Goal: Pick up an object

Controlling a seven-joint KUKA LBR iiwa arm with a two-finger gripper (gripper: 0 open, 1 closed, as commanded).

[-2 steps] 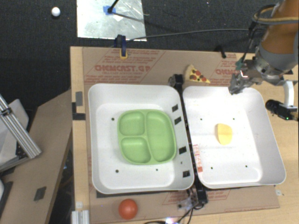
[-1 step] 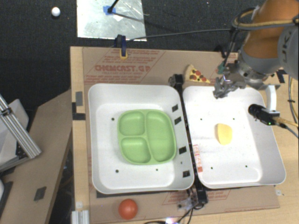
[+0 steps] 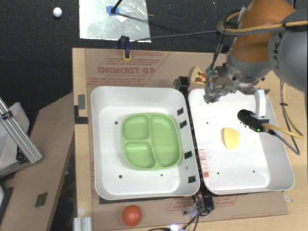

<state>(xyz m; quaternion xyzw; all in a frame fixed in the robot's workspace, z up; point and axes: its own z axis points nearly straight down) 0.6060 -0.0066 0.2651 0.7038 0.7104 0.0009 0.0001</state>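
One green divided plate (image 3: 150, 141) lies in the left bin (image 3: 107, 110). One yellow piece (image 3: 231, 137) lies near the middle of the right bin (image 3: 240, 173). The end effector (image 3: 211, 96) hangs over the right bin's far left corner, apart from the yellow piece; whether it is open or closed cannot be determined.

orange ball (image 3: 131, 215) below the bins, foil sheet (image 3: 96, 18), blue clamp (image 3: 125, 46)

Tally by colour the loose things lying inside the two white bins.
Green: 1, the divided plate in the left bin
Yellow: 1, the small piece in the right bin
Total: 2
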